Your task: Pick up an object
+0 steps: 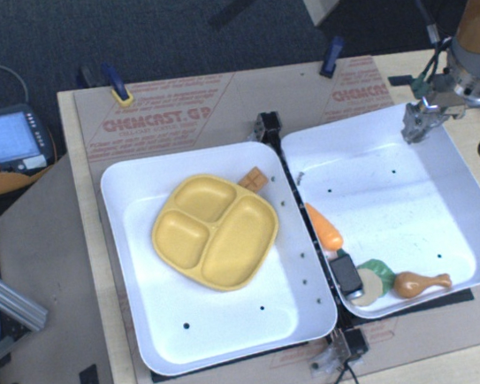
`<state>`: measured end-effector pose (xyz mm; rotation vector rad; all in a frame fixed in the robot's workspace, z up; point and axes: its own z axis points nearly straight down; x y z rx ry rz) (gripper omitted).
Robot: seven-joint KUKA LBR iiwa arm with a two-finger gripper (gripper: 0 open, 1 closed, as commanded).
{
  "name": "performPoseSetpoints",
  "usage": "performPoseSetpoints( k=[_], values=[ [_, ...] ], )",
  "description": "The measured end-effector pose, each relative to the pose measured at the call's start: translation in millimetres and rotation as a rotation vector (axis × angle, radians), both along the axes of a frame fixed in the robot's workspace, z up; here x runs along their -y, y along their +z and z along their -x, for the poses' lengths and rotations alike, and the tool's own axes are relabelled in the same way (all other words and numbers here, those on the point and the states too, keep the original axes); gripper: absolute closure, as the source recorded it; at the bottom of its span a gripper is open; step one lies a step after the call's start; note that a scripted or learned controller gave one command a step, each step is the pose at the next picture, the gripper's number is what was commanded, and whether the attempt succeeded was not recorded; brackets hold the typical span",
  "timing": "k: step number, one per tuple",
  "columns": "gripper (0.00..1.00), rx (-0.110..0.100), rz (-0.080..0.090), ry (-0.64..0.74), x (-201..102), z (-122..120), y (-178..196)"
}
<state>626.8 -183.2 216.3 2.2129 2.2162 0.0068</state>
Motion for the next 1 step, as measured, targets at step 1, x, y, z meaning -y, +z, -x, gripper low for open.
performPoseSetpoints(
  k=[1],
  values=[
    [1.0,-0.001,0.0,0.0,0.3,-1.6,54.8]
  ],
)
